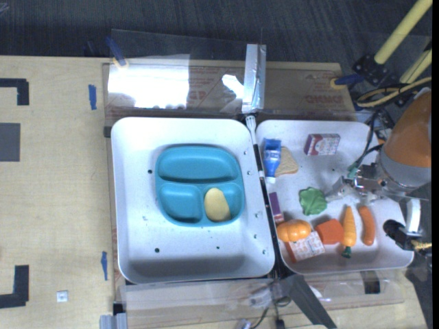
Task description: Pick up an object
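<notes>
camera view | gripper (346, 182) low in right bin (357, 132), opening cannot be told, nothing seen held | green toy leaf (313, 201) just beside its tip, carrot (349, 227) below

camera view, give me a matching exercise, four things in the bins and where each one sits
Things:
1. yellow potato
2. small red carton
3. green leafy piece
4. blue tray

Places:
A. far part of the right bin
B. middle of the left bin
C. in a compartment of the blue tray
D. middle of the right bin, left of the carrot

Pairs: 1-C, 2-A, 3-D, 4-B
</notes>
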